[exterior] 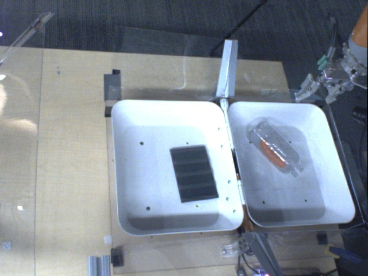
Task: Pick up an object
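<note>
Two bins (172,111): dark ridged pad (194,173) left, clear packet (276,146) right.

Grey metal gripper (322,87) w/ greenish bits, orange band (359,33) just above it. Below gripper: white bin (339,154), clear plastic pack (276,145) w/ orange-red contents. Further left of gripper: second white bin (129,154), dark grey-black ribbed slab (194,173), 3 cross ridges. Pale wood-tone bench (63,154) under both. Dark grey floor (144,4) beyond.
</note>
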### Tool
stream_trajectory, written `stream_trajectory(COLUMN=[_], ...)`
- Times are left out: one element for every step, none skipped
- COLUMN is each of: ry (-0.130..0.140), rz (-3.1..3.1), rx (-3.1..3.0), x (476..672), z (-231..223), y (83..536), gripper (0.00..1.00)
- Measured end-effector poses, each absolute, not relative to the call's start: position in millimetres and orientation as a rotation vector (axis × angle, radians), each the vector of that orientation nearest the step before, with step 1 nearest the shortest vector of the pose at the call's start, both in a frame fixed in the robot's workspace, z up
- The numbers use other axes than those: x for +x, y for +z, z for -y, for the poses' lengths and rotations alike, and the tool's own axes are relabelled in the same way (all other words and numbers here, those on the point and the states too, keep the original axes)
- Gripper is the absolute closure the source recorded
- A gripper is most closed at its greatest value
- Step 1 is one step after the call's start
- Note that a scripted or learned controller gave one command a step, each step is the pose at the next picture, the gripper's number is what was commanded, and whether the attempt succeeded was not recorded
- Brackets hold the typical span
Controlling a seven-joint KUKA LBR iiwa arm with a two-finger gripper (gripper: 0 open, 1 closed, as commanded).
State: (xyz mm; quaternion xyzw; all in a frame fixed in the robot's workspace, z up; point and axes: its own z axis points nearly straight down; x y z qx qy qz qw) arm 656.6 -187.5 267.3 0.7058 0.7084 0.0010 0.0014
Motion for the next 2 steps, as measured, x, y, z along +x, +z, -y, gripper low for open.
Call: stream_trajectory(ry=[0.004, 0.005], rz=[-2.406, -2.569], rx=[2.015, 1.799], x=[655.0, 648.6], z=[91.6, 102.0], y=[170.9, 96.4], gripper=[0.0, 0.0])
